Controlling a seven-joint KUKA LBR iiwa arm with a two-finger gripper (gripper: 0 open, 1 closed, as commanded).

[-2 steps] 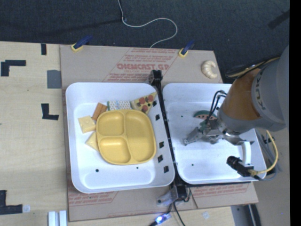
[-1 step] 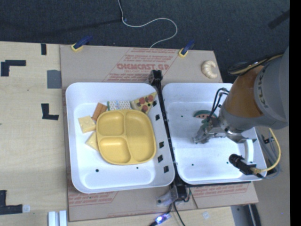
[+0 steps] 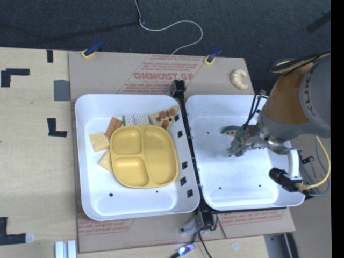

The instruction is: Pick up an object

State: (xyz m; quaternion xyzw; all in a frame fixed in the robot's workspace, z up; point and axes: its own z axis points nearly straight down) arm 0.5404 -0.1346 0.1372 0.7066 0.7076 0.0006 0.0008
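Reaching in from the right, the arm (image 3: 293,104) bends low over the right bin (image 3: 236,187) — jaws' (image 3: 235,147) state unclear.

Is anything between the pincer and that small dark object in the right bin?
Nothing visible. The pincer sits low in the right bin, just below the small dark object, with bare white floor around them.

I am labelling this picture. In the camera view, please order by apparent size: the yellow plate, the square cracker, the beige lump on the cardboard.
1. Yellow plate, clearly the largest.
2. Square cracker and beige lump: these look alike in size, so I leave them unranked.
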